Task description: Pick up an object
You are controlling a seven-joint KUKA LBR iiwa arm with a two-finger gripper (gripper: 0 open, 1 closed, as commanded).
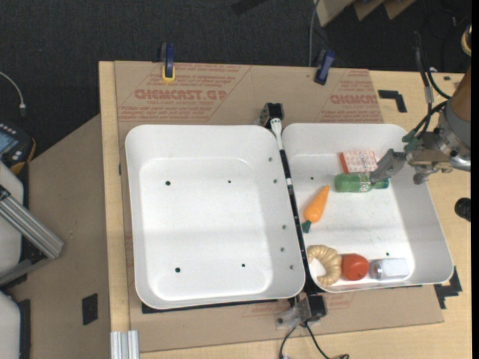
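The right bin (419,223) holds several objects. A green oblong object (358,185) lies near its middle, with a red-and-white printed packet (358,160) just behind it. An orange carrot-shaped toy (317,203) lies by the bin's left wall. Along the front wall sit a beige curled pastry-like piece (325,264), a red round object (354,266) and a small clear-and-silver item (391,268). My gripper (382,172) reaches in from the right and slants down toward the right end of the green object, at or just above it. Nothing is visibly held.
The left bin (150,155) stands next to the right one, separated by a black divider strip (288,185). Both rest on a cardboard sheet (224,88) held by blue clamps (168,60) at the back edge. Cables hang at the far right.
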